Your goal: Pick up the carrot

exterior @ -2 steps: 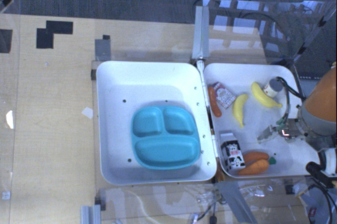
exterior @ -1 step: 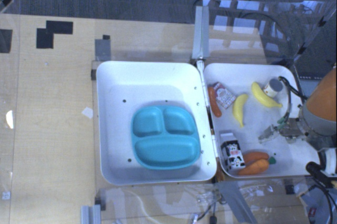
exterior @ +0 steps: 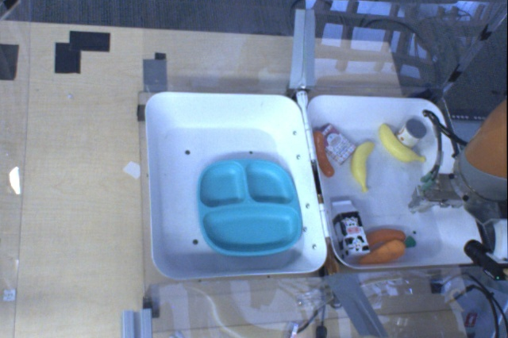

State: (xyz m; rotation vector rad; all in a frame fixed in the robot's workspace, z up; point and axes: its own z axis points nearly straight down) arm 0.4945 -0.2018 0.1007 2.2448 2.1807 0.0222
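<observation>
The carrot (exterior: 381,247) is orange with a small green top at its right end. It lies flat along the near wall of the right bin (exterior: 444,247), right of a small black-and-white carton (exterior: 349,232). My gripper (exterior: 429,197) hangs over the right side of that bin, up and to the right of the carrot and apart from it. Nothing shows in its grasp. The arm's orange band (exterior: 490,144) sits at the right edge of the view.
Two yellow bananas (exterior: 363,163) (exterior: 399,144), a red sausage (exterior: 322,154), a small packet (exterior: 340,144) and a white cup (exterior: 413,128) lie in the far half of the right bin. A blue divided plate (exterior: 250,205) rests in the left bin (exterior: 171,170).
</observation>
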